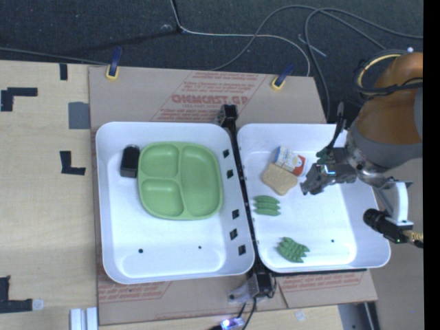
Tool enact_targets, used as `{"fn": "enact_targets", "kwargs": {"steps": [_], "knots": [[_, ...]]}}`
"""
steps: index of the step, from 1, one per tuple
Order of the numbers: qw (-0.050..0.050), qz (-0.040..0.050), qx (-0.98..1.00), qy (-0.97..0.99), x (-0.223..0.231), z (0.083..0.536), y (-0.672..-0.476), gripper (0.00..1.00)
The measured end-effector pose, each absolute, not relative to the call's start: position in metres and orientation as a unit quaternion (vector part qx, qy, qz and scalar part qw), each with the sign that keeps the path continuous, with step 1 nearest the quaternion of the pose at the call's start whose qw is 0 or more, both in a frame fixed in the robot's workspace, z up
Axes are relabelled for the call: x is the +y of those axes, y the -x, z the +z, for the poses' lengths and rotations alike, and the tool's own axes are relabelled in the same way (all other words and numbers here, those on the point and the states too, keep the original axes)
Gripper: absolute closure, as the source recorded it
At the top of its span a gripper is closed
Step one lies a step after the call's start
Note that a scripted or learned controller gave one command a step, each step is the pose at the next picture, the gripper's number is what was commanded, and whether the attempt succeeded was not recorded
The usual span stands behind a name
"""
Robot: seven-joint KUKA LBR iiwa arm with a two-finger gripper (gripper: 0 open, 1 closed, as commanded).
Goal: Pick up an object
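1. Now, nearest the camera in the right bin (371, 258), a bumpy green pod (292, 250) lies flat on bare white floor, well apart from everything else. It looks an easy target, but it is low, so a grasp would have to reach almost to the bin floor.
2. A little farther in, a second green pod (267, 205) lies near the divider between the bins. Coming down here calls for care, as the wall leaves little room on that side.
3. Farther again, the gripper (317, 180) hangs over the middle of the right bin, just beside a tan bread-like slice (278, 179). Whether it is open or closed I cannot tell, since it shows as a dark cluster, and nothing is visibly held in it.
4. The slice looks the likeliest pick. The arm should shift toward the divider until it is centred over the slice, then descend straight and close across the narrower width.
5. Just behind the slice, touching or overlapping it, stands a small white carton (291, 159) with red and blue print. A sloppy descent could catch both or push one aside.
6. In the left bin (110, 253), a green divided plate (181, 181) and a black block (130, 161) lie well away from the gripper and are best ignored.
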State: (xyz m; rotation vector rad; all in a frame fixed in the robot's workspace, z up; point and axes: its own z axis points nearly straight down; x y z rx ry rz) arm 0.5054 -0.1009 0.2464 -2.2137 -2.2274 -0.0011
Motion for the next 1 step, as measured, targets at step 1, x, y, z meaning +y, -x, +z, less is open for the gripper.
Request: {"fn": "enact_targets", "kwargs": {"steps": [1], "knots": [[0.001, -0.0002, -0.710, 0.705, -0.0508, 0.2460, -0.5126, 1.00]]}}
